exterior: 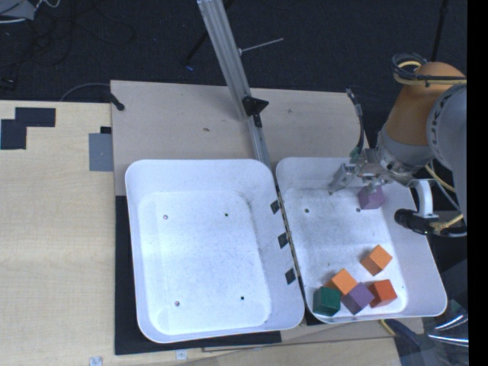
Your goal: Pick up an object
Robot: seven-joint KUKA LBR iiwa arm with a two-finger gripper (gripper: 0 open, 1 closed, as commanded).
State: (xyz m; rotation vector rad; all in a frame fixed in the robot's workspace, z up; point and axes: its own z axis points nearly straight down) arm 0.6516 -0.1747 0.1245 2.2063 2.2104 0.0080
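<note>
A: The tool (pixel 364 180) hangs over the right bin's (pixel 320 227) far end, a mauve block (pixel 372 197) just under it. Gripped? I cannot tell.

B: Nor can I. Best to centre on that block and close squarely. The other blocks (pixel 355 284) sit clustered in the near corner.

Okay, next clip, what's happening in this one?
A KUKA arm reaches in from the right with its gripper over the far end of the right bin. A pale purple block sits right at the gripper, but whether it is gripped is unclear. Five more blocks cluster at the bin's near end: two orange, a red-orange, a purple and a green. The left bin sits alongside.
</note>
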